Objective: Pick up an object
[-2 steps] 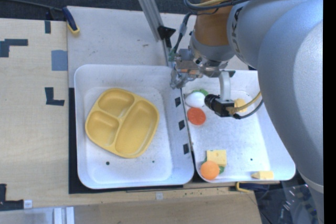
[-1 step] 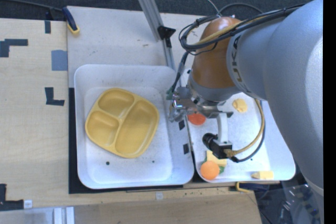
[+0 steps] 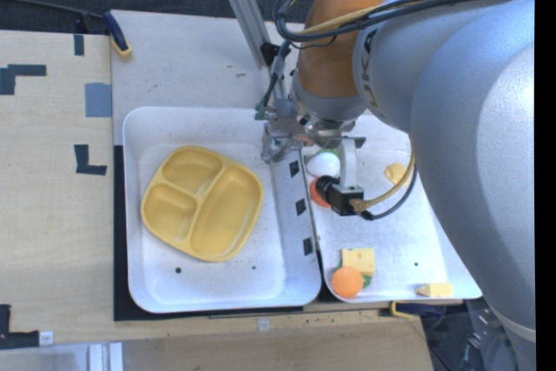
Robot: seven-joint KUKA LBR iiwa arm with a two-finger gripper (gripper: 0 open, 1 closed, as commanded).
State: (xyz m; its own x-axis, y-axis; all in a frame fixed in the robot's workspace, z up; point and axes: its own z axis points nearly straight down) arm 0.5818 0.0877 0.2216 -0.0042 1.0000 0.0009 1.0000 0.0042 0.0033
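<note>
Bench (image 3: 52, 126) w/ two white bins (image 3: 208, 287), yellow tray (image 3: 202, 202) in left.

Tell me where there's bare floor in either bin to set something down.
Left white bin: bare strip along the near edge below the yellow divided plastic tray, plus the far-left corner. Right white bin: open floor between the yellow block and the small yellow piece. Crowded under the gripper, around the white ball.

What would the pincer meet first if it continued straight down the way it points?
Probably the white egg-shaped object in the right bin, just below the pincer; depth is unclear from above.
</note>
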